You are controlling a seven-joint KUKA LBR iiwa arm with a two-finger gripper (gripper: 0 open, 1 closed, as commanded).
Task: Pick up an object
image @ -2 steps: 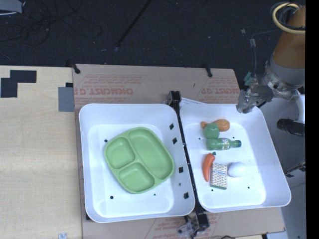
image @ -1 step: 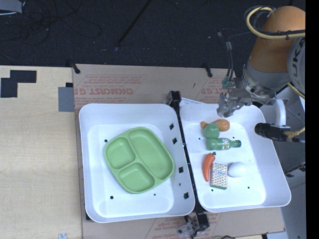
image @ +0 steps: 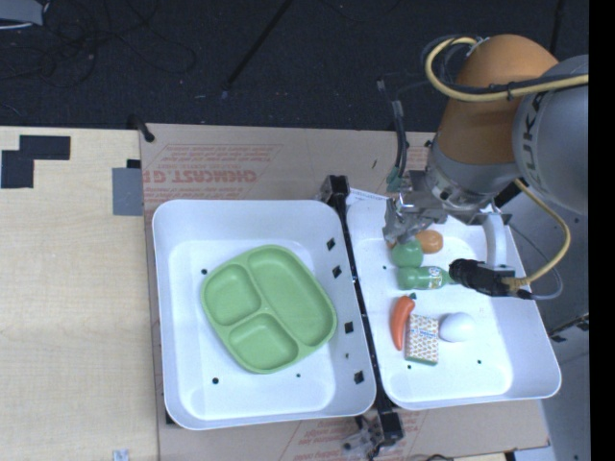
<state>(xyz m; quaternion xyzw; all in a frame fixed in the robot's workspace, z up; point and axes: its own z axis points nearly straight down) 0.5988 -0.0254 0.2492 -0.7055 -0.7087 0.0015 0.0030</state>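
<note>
Reaches in from the right edge of the camera view, grey link uppermost, orange band (image: pixel 500 94) bulging just above the wrist. Bends down at the wrist toward the far end of the right bin (image: pixel 519 377), the landmark here. Carries the tool (image: pixel 404 227) pointing downward, over the bin's far left corner, close to its left wall. Trails a pale hose looping over the orange band and a thinner cable hanging down the right side, above the bin's right rim. Finger spacing too small and shadowed to read.
</note>
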